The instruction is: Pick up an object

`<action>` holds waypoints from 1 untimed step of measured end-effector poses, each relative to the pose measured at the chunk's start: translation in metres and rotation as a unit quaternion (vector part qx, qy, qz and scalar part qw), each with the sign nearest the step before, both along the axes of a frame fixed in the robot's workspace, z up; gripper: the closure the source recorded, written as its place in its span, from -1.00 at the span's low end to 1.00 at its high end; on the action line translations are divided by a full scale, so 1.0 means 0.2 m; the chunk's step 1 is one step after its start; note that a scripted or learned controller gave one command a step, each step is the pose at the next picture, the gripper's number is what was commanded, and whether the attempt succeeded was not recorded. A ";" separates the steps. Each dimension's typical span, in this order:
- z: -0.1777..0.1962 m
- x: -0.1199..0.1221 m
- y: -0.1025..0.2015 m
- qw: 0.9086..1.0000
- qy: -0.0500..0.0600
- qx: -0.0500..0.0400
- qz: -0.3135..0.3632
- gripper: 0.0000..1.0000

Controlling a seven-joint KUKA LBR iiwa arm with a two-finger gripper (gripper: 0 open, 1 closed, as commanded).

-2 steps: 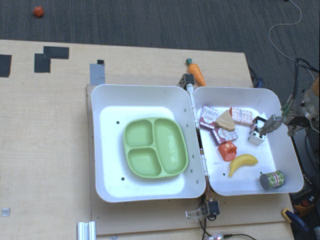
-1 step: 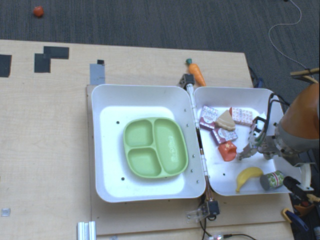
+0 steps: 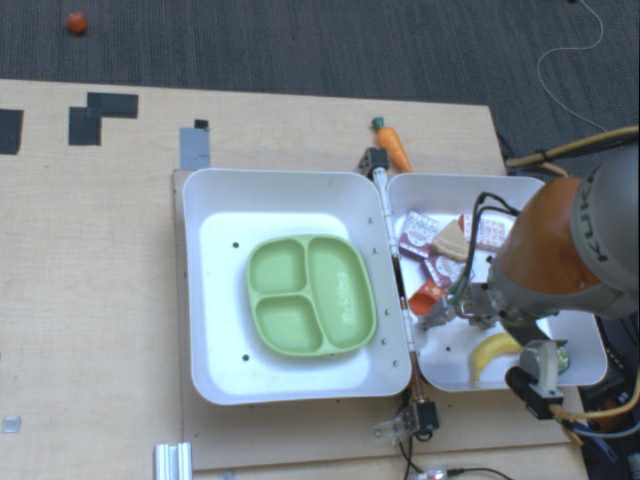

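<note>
A pale wood counter (image 3: 90, 268) carries two shallow white bins set wall to wall, a layout that seems meant to give one side for sorting and the other for stock. In the left bin (image 3: 215, 298) a green divided plate (image 3: 310, 295) lies flat near the middle, its three compartments bare, with open white floor around it on every side. A toy carrot (image 3: 392, 148) rests on the counter just beyond the bins' far edge, out of play.

The right bin (image 3: 440, 373) holds the pickable items, crowded toward its far and left side: purple-and-white packets (image 3: 422, 236), a tan wedge (image 3: 452, 243) and a small red piece (image 3: 427, 296) close to the shared wall. A yellow banana (image 3: 490, 353) lies apart from them near the bin's front, the likeliest easy target, though it sits partly under the arm.

The grey arm with its orange band (image 3: 545, 243) reaches in from the right and hangs low over this bin, the gripper (image 3: 445, 308) down beside the red piece. Whether the jaws are open or closed cannot be told from this angle, and nothing is seen held between them.

Room is tight: the shared wall stands just left of the gripper, so any sideways move risks a scrape, while the bin's front corner offers clearer floor.
</note>
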State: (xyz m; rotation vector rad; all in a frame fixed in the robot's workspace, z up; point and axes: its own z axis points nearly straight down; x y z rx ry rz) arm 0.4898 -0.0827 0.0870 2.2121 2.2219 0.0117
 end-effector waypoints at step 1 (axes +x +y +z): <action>0.06 0.01 0.00 1.000 -0.003 0.000 0.000 1.00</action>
